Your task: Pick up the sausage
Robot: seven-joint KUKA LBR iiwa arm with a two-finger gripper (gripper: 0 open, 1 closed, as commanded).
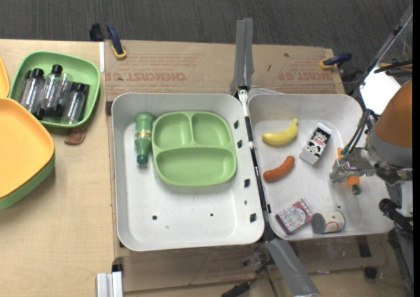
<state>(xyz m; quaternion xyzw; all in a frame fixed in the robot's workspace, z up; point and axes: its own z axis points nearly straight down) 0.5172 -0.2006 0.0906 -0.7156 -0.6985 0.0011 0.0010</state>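
The sausage [279, 168] is a short orange-red link lying at a slant on the floor of the right bin [298, 109], near its left wall. My gripper [343, 172] hangs low at the right side of the same bin, about a hand's width to the right of the sausage and apart from it. The grey arm with its orange band [397, 125] comes in over the bin's right rim. A small orange bit [355, 188] shows just below the gripper; I cannot make out what it is.
In the right bin lie a banana [281, 133], a small white carton [315, 143], a pink packet [294, 216] and a tipped cup [328, 222]. The left bin [190, 223] holds a green divided plate [193, 148] and a green bottle [142, 137]. Orange plates [23, 158] and a green tray of bottles [56, 89] sit at far left.
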